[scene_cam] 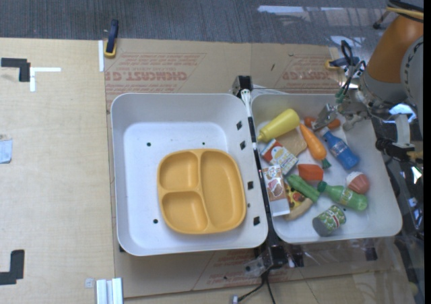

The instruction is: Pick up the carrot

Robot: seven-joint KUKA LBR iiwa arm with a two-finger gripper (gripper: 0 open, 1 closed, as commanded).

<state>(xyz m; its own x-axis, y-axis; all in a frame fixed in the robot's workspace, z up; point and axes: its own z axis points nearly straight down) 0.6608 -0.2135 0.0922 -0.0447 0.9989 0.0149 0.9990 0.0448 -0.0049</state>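
The gripper (pixel 330 115) (grip state unreadable, blurred) hovers just beside the carrot (pixel 312 141) among crowded toys.

Even, bright overhead light fills the bench. Glare streaks the dark floor (pixel 289 10) near the top right, the white bins (pixel 128 161) cast soft shadows, and the arm (pixel 397 53) looks slightly blurred.
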